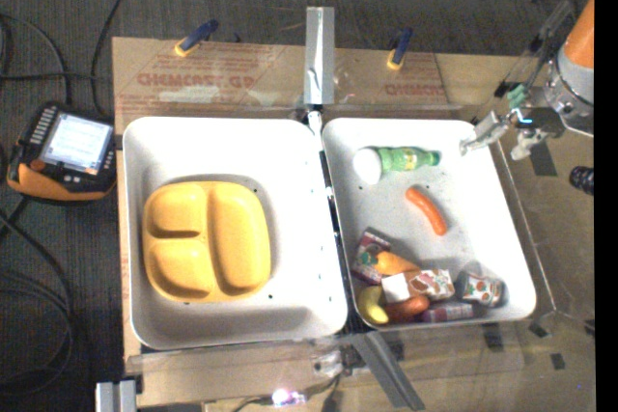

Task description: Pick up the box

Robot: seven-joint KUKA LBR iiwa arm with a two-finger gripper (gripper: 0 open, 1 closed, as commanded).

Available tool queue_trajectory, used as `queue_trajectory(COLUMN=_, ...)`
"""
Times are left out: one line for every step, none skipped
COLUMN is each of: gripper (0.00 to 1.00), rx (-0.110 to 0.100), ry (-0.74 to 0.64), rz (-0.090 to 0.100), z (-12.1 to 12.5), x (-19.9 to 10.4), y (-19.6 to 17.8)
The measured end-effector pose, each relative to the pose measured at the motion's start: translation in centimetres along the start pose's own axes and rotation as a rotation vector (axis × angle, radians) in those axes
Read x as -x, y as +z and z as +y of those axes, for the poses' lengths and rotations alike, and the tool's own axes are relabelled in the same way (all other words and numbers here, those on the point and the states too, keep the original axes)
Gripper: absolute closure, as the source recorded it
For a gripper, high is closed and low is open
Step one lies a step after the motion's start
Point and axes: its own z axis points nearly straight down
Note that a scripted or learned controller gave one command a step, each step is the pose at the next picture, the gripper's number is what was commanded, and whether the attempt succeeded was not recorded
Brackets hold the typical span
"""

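Dark carpet and loose cables are framing a cardboard-topped bench bearing two white bins; the left bin [135, 304] is holding a yellow divided tray [206, 238]. From where I'm standing the gripper [497, 125] is hovering over the right bin's [517, 236] upper-right rim, carrying nothing; whether it's wide or narrow I cannot tell. The box [371, 255] is lying untouched among packets and a banana [371, 305] near the bottom, well apart from it. A green bottle [396, 159] and carrot [427, 209] are sitting between. Reach, descent, grasp and lift are all remaining, I'm judging.

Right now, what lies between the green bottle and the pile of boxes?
In the camera view, an orange carrot lies between the green bottle and the boxes.
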Motion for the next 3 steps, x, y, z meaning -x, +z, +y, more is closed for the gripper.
queue_trajectory(gripper=0.00, rx=-0.001, ry=0.266, rz=-0.003, z=-4.8, x=-0.5, y=12.3)
queue_trajectory(gripper=0.00, rx=0.013, ry=0.205, rz=-0.002, z=-10.9, x=-3.8, y=17.3)
queue_trajectory(gripper=0.00, rx=0.020, ry=0.223, rz=-0.007, z=-10.7, x=-5.6, y=17.3)
